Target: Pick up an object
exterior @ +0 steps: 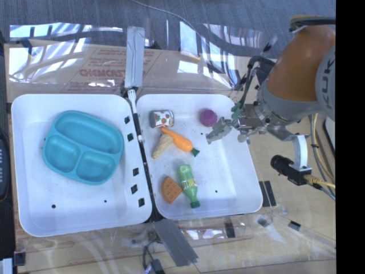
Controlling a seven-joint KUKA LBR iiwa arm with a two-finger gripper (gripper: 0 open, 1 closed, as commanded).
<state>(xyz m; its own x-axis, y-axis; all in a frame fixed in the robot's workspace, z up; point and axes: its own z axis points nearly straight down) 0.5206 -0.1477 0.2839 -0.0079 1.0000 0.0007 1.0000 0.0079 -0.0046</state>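
The right bin (239, 181) holds several small objects. A purple ball (208, 117) lies near its far side, with a small printed can (162, 118) to its left. An orange carrot (178, 140) lies across a beige cone (161, 146) near the bin's middle. A green bottle (188, 185) and a brown waffle piece (170, 189) lie close together at the near side. My gripper (218, 131) hangs over the right part of this bin, just right of and below the purple ball, and nothing shows in it.
A blue divided plate (83, 147) lies in the left bin (34, 198). A ridge with black clips (137, 153) separates the two bins. The arm's orange band (302, 50) and cables (296, 173) hang over the bench beyond the right bin's right rim.
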